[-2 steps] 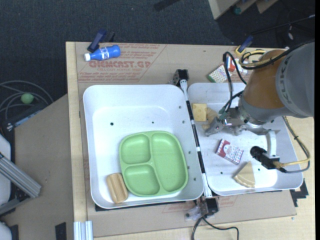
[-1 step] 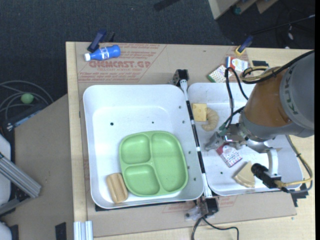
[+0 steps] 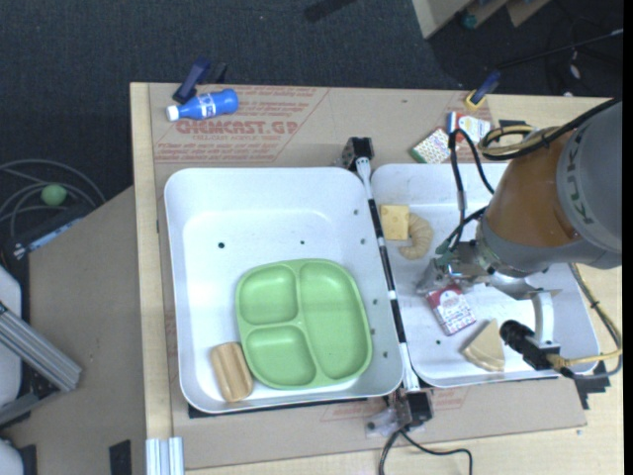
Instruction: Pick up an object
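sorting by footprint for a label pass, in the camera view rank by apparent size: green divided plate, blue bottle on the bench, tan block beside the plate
1. green divided plate, clearly largest
2. blue bottle and tan block look about alike; I won't rank them.

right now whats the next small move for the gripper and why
Probably a short descent onto the small red and white packet in the right white bin. The gripper sits just above that packet's upper edge, with nothing visibly between its fingers, while the tan wedge and yellow block lie farther off.
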Robot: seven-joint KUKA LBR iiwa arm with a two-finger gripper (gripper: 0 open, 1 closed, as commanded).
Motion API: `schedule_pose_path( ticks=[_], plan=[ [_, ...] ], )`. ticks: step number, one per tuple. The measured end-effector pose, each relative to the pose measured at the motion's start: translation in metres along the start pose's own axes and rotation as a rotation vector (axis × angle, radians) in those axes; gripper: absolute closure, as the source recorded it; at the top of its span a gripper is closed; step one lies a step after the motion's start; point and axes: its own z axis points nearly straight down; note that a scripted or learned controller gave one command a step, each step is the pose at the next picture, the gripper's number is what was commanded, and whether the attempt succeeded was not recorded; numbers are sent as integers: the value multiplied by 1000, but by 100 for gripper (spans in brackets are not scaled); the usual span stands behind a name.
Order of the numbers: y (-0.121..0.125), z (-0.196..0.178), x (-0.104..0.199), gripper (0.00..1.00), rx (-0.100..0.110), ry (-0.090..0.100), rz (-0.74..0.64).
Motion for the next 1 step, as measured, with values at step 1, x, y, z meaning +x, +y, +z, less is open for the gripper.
schedule_pose_path(
  ticks=[1],
  plan=[
    [28, -91, 55, 100, -2, 0, -3]
  ],
)
